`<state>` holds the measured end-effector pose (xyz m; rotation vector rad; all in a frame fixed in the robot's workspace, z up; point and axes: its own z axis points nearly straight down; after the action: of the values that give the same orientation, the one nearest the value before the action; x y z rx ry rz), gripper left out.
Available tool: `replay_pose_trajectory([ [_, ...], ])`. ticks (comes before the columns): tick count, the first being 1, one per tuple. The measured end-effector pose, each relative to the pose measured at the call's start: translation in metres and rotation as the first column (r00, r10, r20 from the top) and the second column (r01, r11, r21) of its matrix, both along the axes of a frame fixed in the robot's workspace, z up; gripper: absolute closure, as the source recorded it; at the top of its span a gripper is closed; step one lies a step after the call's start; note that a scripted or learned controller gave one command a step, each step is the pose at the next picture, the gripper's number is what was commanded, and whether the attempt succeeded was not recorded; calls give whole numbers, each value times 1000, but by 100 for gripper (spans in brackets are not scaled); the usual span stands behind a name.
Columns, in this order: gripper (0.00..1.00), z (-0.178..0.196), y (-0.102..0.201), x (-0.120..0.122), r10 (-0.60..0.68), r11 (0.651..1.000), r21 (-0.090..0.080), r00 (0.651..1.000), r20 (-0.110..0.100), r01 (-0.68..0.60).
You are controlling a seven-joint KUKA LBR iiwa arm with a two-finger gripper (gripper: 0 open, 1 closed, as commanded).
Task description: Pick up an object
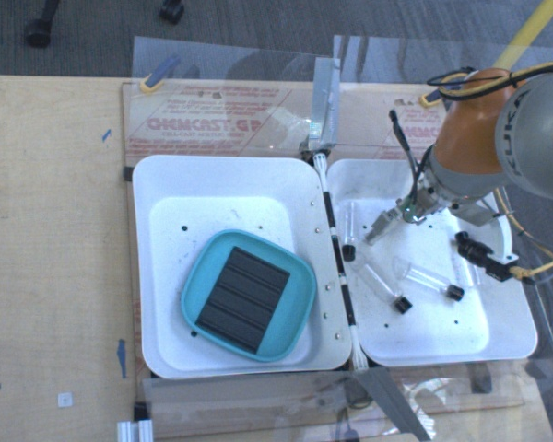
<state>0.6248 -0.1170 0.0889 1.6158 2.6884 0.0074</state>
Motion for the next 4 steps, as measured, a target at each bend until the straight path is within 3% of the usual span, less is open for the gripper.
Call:
replay_pose_trajectory([
  [1,0,51,-34,-77,86,996,-1,996,-7,-86],
  [2,0,2,-86,-88,179,984,11,984,6,-179],
  [3,0,2,-93,-71,310,951,11,951,5,-310],
  [4,0,0,-102,-44,484,875,-7,875,5,-484],
])
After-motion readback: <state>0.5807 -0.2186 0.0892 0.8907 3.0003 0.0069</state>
